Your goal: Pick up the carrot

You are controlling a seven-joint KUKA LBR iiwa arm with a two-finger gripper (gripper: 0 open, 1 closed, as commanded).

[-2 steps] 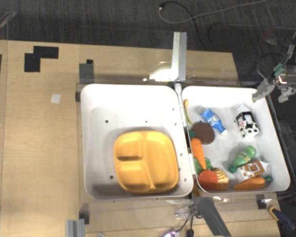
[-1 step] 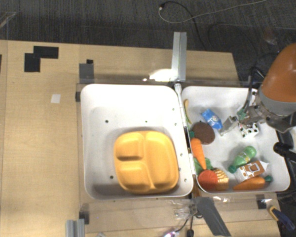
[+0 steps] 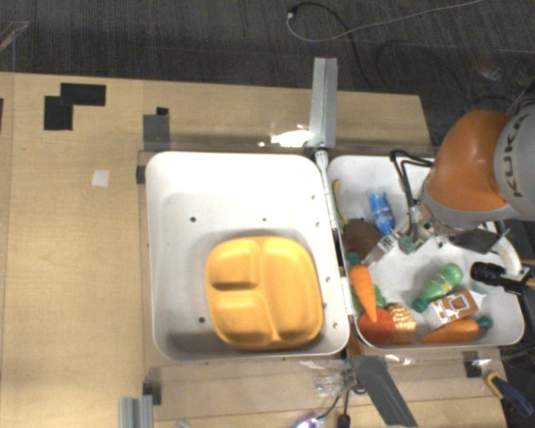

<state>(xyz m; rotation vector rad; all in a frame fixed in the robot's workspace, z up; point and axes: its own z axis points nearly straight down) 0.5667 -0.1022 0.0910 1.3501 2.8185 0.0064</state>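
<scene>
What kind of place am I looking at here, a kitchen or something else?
Probably a robot lab, not a kitchen: a KUKA arm reaches over two white bins, one holding toy food such as a carrot, with cables trailing on carpet.

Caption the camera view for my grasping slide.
End effector above right bin, near carrot; yellow tray in left bin.

We found the divided tray (image 3: 264, 290) in the left bin (image 3: 174, 185), the carrot (image 3: 364, 291) along the right bin's (image 3: 510, 328) left wall, a bottle (image 3: 381, 209) behind it, the gripper (image 3: 403, 239) over that bin's middle.
</scene>
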